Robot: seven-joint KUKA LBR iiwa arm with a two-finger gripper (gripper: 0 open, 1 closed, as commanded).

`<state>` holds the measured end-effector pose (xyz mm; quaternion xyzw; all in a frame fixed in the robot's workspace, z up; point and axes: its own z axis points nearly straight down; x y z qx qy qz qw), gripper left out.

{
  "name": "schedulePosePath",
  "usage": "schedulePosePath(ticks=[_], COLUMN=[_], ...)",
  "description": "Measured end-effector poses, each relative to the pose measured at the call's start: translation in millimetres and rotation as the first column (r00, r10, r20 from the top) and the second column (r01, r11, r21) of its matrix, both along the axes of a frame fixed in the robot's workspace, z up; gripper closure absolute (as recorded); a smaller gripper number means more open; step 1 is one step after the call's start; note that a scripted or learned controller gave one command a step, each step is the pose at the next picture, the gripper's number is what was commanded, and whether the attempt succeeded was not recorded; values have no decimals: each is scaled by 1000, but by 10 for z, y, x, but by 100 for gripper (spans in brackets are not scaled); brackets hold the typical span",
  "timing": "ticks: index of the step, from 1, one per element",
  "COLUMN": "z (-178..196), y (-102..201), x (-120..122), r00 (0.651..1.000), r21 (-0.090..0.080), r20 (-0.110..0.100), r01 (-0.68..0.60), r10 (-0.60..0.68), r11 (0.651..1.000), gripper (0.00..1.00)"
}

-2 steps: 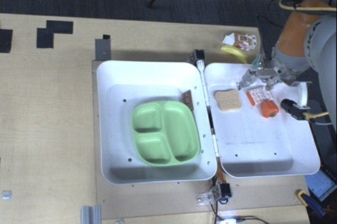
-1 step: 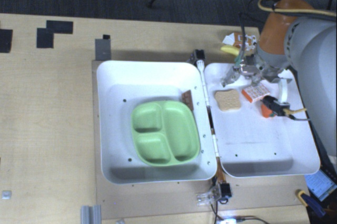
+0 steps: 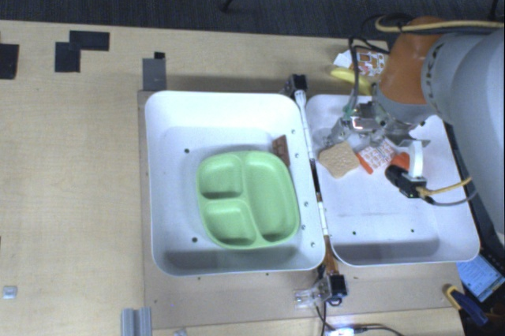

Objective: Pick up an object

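Note:
In the right bin [image 3: 394,232] a tan, speckled sponge-like block [image 3: 339,161] lies near the back left corner. A red and white packet [image 3: 374,159] and a small orange piece [image 3: 400,162] lie just to its right. My gripper [image 3: 357,125] hangs low over the back of this bin, directly above and behind the tan block, at the end of the grey arm with its orange band [image 3: 406,66]. The gripper's body hides whatever is under it.
The left bin [image 3: 170,169] holds a green divided plate [image 3: 248,198], with a small brown item [image 3: 279,146] at the plate's back right corner. A yellow object [image 3: 346,76] sits behind the right bin. Cables trail over the right bin's right side.

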<state>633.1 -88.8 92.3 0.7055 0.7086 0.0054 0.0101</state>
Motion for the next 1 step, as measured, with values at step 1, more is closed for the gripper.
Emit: schedulePosePath(ticks=[1], z=[-68], y=[45], x=[367], r00=[1000], r21=[7], r20=[-18], r01=[-2], r10=[2], r11=[1000], gripper=[0])
